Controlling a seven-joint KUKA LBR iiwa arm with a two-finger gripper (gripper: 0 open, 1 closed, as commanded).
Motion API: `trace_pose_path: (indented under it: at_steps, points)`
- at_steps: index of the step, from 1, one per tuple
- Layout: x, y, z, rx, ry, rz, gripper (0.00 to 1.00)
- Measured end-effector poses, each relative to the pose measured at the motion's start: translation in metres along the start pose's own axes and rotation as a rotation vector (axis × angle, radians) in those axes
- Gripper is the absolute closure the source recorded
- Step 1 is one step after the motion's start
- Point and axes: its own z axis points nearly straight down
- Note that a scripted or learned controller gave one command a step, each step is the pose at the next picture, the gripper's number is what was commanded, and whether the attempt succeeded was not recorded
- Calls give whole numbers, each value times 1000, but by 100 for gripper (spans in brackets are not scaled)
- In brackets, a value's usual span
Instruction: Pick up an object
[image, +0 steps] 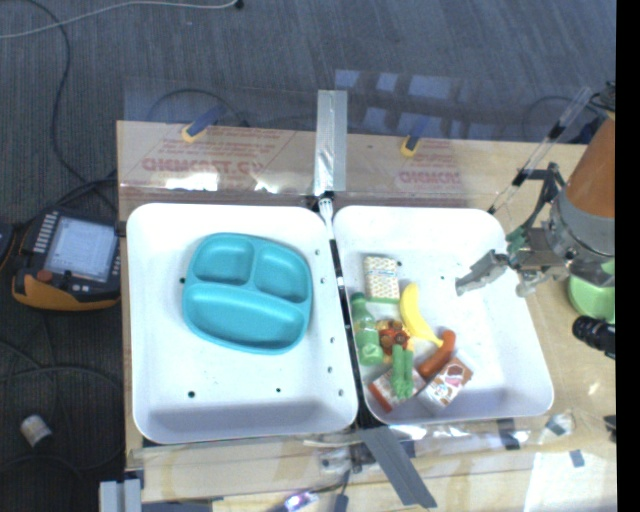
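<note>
The tool (505, 272) hangs over the right-hand part of the right bin (470, 225), at the end of the grey arm (590, 215) with its orange band, which comes in from the right side of the view. Its two fingers (480, 273) are spread apart, one pointing down-left toward the bin's middle and the other sitting further right near the bin's edge, and nothing lies between them.

All the small things sit in a cluster to the left of the tool and lower in the view, against the bin's left wall. Nearest the tool is a yellow banana (415, 312), curved and lying lengthwise. Just above-left of it lies a small pale packet (381, 276). Below the banana, an orange-red sausage-shaped piece (438, 353) rests at a slant, and beside it lies a small white carton with a red print (447, 382). Further left of the tool, several green pieces (400, 372) are jumbled together with a small orange bit, touching one another. The white floor of the bin directly under the tool is bare.

Well beyond the cluster, further left of the tool, the left bin (160, 400) holds a turquoise divided plate (247, 292) lying flat. Both bins stand on the desk (450, 165), and behind the tool, to the right, a light green object (590, 295) sits at the edge of the view.
</note>
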Motion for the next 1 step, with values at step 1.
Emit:
trace_pose_path:
  at_steps: [1]
  points:
    - [47,31,85,0,0,-54,0]
